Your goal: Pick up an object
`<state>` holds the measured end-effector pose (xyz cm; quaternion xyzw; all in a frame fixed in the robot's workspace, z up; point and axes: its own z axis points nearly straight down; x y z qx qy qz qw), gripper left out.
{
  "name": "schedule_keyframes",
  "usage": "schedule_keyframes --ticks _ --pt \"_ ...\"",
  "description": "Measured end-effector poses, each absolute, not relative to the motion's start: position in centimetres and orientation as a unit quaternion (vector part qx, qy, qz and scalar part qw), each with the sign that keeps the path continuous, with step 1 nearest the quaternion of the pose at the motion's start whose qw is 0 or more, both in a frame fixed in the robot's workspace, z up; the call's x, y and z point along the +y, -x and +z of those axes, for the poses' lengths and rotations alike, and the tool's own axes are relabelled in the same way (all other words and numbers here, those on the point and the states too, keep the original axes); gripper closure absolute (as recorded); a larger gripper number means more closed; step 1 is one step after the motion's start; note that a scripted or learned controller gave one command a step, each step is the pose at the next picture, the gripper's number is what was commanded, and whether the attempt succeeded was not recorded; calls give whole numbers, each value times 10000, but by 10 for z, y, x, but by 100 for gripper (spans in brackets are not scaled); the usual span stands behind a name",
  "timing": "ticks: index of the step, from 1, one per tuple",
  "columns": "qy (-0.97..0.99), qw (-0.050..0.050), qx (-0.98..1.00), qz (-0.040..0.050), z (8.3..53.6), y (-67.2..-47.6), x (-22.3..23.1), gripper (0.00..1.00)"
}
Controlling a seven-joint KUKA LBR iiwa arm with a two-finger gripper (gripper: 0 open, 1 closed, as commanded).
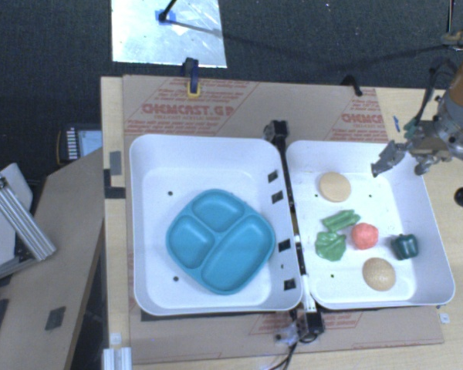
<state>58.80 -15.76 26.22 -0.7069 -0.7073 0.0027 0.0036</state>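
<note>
Tomato [363, 236] lies in right bin [424, 206], gripper [401, 160] above.

A dark carpeted floor [46, 45] surrounds the wooden bench [112, 114]; a shiny metal sheet [168, 21] lies far beyond, and an aluminium rail [11, 206] stands at the far side.

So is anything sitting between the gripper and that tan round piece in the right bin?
Nothing visible. The gripper hangs over the right bin's far right corner, and bare white floor lies between it and the tan round piece.
</note>
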Motion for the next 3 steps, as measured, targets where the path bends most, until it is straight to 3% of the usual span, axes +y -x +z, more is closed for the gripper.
schedule_keyframes --ticks 1,3 --pt "7061 -8 -7081 -3 268 -590 -157 0" --pt "7066 4 -7076 3 156 -591 -149 0"
